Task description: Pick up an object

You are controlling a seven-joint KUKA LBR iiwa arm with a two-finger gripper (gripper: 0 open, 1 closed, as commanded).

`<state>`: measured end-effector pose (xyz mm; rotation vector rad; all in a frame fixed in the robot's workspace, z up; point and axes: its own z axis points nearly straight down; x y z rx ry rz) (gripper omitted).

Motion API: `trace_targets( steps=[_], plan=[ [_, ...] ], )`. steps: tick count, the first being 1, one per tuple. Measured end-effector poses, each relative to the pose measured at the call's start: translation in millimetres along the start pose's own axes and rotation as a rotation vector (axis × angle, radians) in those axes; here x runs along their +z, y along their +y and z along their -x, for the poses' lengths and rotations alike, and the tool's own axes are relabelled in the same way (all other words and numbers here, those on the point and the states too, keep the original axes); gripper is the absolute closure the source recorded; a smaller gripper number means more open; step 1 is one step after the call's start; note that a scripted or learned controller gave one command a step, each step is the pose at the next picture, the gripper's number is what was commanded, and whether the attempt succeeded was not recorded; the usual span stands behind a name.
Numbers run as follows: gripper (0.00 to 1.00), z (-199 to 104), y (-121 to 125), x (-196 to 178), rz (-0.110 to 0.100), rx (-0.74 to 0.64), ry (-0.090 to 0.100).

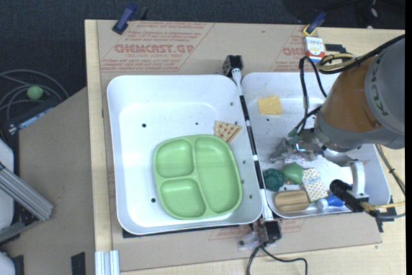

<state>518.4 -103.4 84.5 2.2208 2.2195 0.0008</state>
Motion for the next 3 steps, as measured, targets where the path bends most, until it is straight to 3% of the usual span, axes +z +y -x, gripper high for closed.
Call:
trace_targets(
  steps=[1,2,3],
  plan=[
    [0.00,2.7,-22.7,-0.2,-0.003,0.000,0.002],
    [1.00,2.4,-22.3,-9.9,-0.001,0.000,0.001],
    [1.00,-47.3,-6.6,-100.8,0.000,-0.003,0.002]
  ],
)
